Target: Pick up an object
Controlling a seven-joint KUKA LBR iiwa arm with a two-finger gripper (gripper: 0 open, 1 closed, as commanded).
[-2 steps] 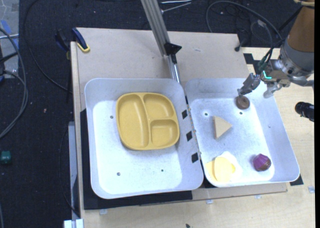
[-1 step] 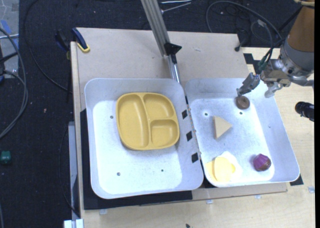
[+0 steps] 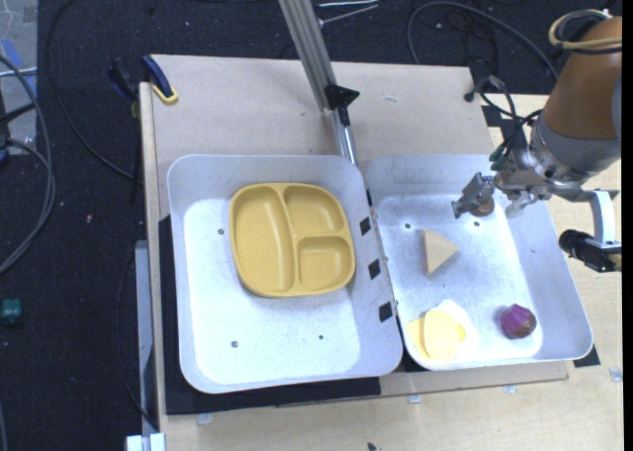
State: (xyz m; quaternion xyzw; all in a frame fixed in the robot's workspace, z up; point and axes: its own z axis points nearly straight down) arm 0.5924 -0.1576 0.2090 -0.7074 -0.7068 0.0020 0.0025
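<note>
Two shallow white bins are sitting side by side on a pale wooden bench [image 3: 257, 108], which is standing on a dark floor [image 3: 79, 34] strewn with black cables. The left bin [image 3: 198, 340] is holding a yellow divided plate [image 3: 293, 239] in its upper half. The right bin [image 3: 554, 291] is holding a tan wedge [image 3: 437, 251] near its middle, a pale yellow lump [image 3: 440, 332] at its near edge and a small purple object [image 3: 517, 320] toward its near right corner, all lying well apart from one another. A grey metal pole [image 3: 307, 29] is slanting down from the top of the view to the gap between the bins. The arm [image 3: 584, 93] is reaching in from the right, and its gripper [image 3: 478, 200] is hovering over the far part of the right bin, above and apart from the wedge. Nothing is showing between its fingers, and how far the jaws are parted cannot be told.
</note>
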